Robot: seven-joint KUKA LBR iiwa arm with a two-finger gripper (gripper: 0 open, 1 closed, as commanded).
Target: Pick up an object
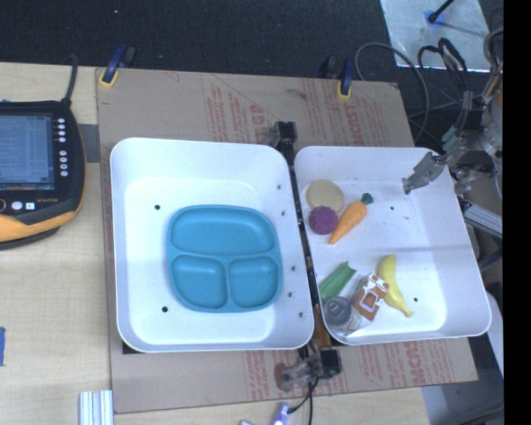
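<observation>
Right bin (442, 237): carrot (350, 220), long axis slanting, lies left of and slightly nearer than the gripper (421, 173), which hovers at the far right; grip state cannot be told. Banana (392, 283) near.

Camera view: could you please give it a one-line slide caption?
Gripper over right bin of toy food; blue tray in left bin.

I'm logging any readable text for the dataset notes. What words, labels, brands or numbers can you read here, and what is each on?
Nothing reads clearly.
Red print on the cardboard sheet under the bins: repeated lettering, too faded and blurred to quote.
Screen of the handheld control pendant: lines of text, too small to read.
Small orange and white packet in the right bin: markings, too blurred to read.
</observation>
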